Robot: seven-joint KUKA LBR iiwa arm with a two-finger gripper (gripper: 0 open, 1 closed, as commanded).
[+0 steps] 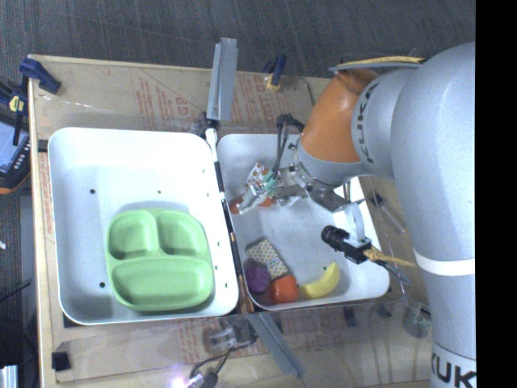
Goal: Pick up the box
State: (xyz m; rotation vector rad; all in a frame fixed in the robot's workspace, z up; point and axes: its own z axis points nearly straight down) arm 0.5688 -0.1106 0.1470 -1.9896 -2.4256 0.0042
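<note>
Camera view: two bins (73,148), one green tray (159,259), one banana (321,282); hand (262,186) state unclear.

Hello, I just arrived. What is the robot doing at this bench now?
A grey KUKA arm reaches from the right into the right bin, its gripper low near that bin's upper left part. Whether it holds anything cannot be told. Along the bin's near edge lie a patterned box, a purple fruit, an orange-red item and a banana; the box lies apart from the gripper. The left bin holds a green divided tray.
</note>
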